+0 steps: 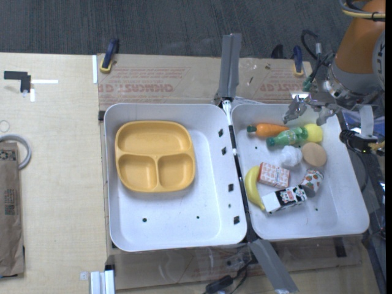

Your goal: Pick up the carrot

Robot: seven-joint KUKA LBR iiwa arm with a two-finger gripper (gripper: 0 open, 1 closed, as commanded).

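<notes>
Carrot lies at eight o'clock from the claw

Tabletop (49,195) first, at the far nine o'clock side, where a brown paper bag (11,207) rests against the edge. Next comes the left bin (177,231), with a yellow tray (155,155) of three compartments sitting toward its ten o'clock corner. Past the divider is the right bin (331,222), and every loose item is crowded into it.

Carrot (271,129) sits near that bin's twelve o'clock wall, in its upper left part. Its long axis runs roughly from nine to three o'clock, almost level, with the green top at the nine o'clock end and the orange body pointing toward three. A green bottle (286,137) lies just beside it at five o'clock, apparently touching, and a lemon (313,133) follows at three o'clock. Below are a white crumpled lump (289,157), an egg-like tan ball (314,155), a small red box (274,175), a banana (253,188) and a black-and-white carton (288,198).

Claw (298,111) hangs above the bin's twelve o'clock rim, near the carrot but apart from it. Whether its tips are spread or closed I cannot tell; nothing is visible between them.

From the claw, the carrot lies toward eight o'clock and lower. My judgement: the approach should come down across the short width of the carrot, and the bottle crowding its lower side leaves little room for a tip there.
</notes>
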